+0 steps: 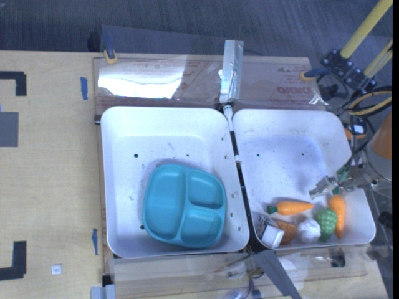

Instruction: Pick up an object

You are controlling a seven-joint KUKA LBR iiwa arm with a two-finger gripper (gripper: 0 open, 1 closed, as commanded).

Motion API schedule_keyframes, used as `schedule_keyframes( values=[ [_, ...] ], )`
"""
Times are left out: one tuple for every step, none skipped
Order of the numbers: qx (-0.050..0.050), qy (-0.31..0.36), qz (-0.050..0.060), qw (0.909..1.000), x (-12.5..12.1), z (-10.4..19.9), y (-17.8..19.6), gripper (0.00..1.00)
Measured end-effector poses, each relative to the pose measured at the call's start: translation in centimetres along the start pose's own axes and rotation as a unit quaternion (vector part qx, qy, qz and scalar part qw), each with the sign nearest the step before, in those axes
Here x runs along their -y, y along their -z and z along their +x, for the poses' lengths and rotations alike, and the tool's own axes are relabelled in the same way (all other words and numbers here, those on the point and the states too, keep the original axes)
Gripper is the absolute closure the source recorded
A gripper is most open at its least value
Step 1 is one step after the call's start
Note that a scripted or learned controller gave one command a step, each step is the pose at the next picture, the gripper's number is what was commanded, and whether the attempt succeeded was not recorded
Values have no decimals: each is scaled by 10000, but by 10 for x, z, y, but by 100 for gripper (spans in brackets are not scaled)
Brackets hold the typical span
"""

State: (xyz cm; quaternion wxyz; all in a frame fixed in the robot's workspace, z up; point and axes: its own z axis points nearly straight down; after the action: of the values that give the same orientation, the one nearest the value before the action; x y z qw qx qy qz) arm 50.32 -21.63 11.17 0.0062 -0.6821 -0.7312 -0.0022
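Two white bins (168, 120) fill mid-frame; at right, the gripper (328, 184) hovers above carrots (293, 207), whether open or closed I cannot tell.

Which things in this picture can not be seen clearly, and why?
- End effector: small and blurred in the camera view; fingers unclear.
- Arm: cut off by the right edge.
- Small object in the right bin: too blurred to identify, partly behind the bin wall.

Teal divided plate (184, 205) in left white bin (118, 167). Right white bin (274, 142), near corner: two orange carrots (294, 208) (338, 215), green broccoli piece (325, 218), white lump (308, 230). Tan wood bench (43, 167).
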Motion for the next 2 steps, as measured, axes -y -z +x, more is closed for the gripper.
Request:
schedule_keyframes(
  values=[
    [-32,-189,-59,9998,-4,5,-21,0],
    [9,116,-102,9999,12,6,-22,0]
  ],
)
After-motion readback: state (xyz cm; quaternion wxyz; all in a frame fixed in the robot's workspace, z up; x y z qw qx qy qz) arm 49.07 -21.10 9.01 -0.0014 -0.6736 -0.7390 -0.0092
